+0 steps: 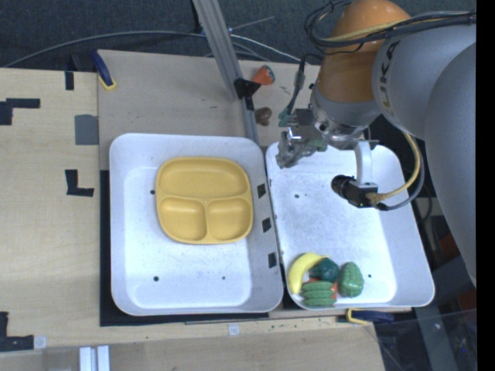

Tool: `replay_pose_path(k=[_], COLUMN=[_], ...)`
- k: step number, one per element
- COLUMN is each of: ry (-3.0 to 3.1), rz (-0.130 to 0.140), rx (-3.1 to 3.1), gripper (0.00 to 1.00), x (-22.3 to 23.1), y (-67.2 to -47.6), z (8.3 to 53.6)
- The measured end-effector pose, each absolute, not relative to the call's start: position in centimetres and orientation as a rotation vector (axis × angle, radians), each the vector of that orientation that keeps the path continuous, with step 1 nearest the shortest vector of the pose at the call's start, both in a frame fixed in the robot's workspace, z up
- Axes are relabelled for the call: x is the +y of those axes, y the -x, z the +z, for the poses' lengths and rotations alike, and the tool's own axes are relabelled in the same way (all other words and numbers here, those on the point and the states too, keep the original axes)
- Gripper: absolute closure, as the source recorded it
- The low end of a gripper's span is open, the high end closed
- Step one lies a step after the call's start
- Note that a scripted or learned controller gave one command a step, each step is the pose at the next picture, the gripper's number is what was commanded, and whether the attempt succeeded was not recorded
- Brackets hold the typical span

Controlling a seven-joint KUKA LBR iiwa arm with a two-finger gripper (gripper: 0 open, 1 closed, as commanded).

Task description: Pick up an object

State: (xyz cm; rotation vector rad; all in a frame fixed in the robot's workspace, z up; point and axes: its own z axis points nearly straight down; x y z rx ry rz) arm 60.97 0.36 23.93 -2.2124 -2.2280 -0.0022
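Small toy foods lie clustered in the front left corner of the right bin (387, 230): a yellow banana (303, 267), a dark green piece (327, 270), a green vegetable (351, 279) and a red and green piece (318, 291). My gripper (290, 154) hangs over the far left corner of that bin, well away from the cluster, with nothing visible between its fingers. The grey arm with its orange band reaches in from the right above it.
The left bin (131, 230) holds a yellow divided plate (205, 199). A metal pole (220, 45) slants up from between the bins. Small orange (265, 74) and brown (264, 116) objects lie on the bench behind the bins. A black cable fitting (352, 190) hangs over the right bin.
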Motion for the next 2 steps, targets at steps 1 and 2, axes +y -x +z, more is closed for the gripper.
replay_pose_path(k=[1, 2], ry=[2.211, 2.211], rz=[0.003, 0.003], rx=[-2.226, -2.227], gripper=[1.00, 1.00], x=[5.5, 9.6], y=[-58.8, -56.3], z=[22.4, 22.7])
